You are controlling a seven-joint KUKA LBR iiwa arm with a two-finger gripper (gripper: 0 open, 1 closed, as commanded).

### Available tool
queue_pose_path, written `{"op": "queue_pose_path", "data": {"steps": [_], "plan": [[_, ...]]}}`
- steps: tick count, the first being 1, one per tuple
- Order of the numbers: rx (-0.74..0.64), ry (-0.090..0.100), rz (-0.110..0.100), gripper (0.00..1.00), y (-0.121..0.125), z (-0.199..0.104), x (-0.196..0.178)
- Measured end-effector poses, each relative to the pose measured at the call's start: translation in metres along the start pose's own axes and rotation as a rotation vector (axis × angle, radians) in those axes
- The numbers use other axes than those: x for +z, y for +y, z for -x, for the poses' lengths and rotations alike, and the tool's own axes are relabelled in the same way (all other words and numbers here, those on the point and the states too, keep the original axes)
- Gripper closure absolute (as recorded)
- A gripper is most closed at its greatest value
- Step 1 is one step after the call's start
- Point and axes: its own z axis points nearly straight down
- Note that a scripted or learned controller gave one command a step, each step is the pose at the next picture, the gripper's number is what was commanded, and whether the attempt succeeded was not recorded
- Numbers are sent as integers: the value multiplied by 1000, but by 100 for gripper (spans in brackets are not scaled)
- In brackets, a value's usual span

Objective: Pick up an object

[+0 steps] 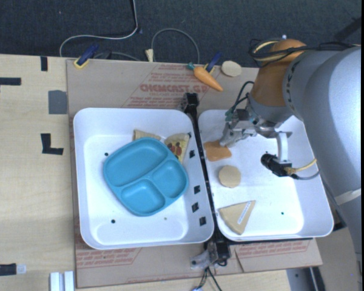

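Light: bright, even, cast from overhead
Shadows: soft, seen under the blue tray (147, 176)
Glare: white bins (88, 162) nearly washed out
Focus: slightly soft throughout, arm (327, 102) blurred at right

Single fixed camera, sitting above the bench and looking down at a slant. It's facing the cardboard sheet (170, 90) carrying both white bins: left bin (88, 162) sitting near frame centre, right bin (303, 211) running toward the right side. Dark carpet (60, 11) is showing across the top, so the view is tilting away toward the far edge. The wooden bench top (24, 180) is filling the left. The arm (327, 114) is reaching in from the right, looming large since it's nearer the lens. Mid-range framing; both bins are fitting in whole.
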Motion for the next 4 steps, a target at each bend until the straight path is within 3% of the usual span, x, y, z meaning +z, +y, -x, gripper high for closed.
{"op": "queue_pose_path", "data": {"steps": [1,2,3,4], "plan": [[1,2,1,100,-37,4,5],[0,4,-6,0,-38,4,8],[-2,3,-1,0,26,26,12],[-2,1,-2,0,7,-3,11]]}}
